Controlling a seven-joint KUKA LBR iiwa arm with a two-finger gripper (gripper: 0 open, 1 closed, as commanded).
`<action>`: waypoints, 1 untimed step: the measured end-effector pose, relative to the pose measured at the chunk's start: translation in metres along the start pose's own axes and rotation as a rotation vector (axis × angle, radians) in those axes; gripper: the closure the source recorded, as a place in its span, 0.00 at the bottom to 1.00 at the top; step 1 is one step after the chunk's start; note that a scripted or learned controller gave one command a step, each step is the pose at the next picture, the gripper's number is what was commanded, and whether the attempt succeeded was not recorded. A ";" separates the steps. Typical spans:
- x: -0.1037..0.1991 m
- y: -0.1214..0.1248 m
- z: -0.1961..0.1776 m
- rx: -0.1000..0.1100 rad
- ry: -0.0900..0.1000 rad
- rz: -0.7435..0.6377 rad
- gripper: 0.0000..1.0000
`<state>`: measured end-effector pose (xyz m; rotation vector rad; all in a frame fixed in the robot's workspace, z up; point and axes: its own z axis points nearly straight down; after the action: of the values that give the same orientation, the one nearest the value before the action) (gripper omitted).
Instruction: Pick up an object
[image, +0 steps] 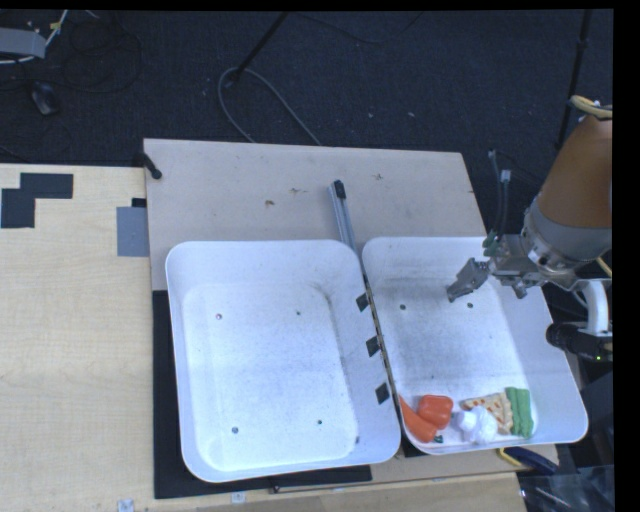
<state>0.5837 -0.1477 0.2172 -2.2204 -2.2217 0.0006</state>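
Small bright toys heaped in the near corner of the right-hand shallow white plastic bin (470, 330): a squat orange-red plastic piece (431, 412), a lumpy white item (473, 425), a flat tan cracker-like tile (491, 407), a narrow green ribbed strip (519, 410). Probably light, hard-shelled and a little slick; packed touching, so hard to isolate. Best taken on the orange-red piece, across its exposed outer side. Grey two-finger gripper (468, 283) well apart, above the bin's far half; fingers' state impossible to tell. Left-hand white bin (260, 350) alongside.
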 end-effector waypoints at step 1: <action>0.022 -0.025 -0.004 -0.001 0.000 0.000 0.00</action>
<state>0.5587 -0.1253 0.2213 -2.2205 -2.2224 -0.0006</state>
